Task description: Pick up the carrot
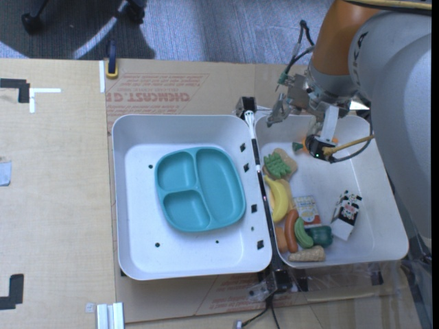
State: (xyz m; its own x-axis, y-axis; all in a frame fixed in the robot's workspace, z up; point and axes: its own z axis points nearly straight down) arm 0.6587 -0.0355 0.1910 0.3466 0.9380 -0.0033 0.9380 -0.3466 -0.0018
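Observation:
The carrot (301, 232) is a short orange piece with a green top, lying near the front of the right bin (376, 184) among other toy foods. My gripper (302, 123) hangs over the back of that same bin, well behind the carrot and apart from it. The wrist and cables hide its tips. Nothing can be seen held in it.
Around the carrot lie a red sausage (290, 225), a banana (278, 197), a corn cob (306, 254), a small packet (306, 208) and a cow-print carton (348, 214). A green leafy piece (278, 163) sits further back. The left bin (130, 204) holds a teal divided plate (200, 188).

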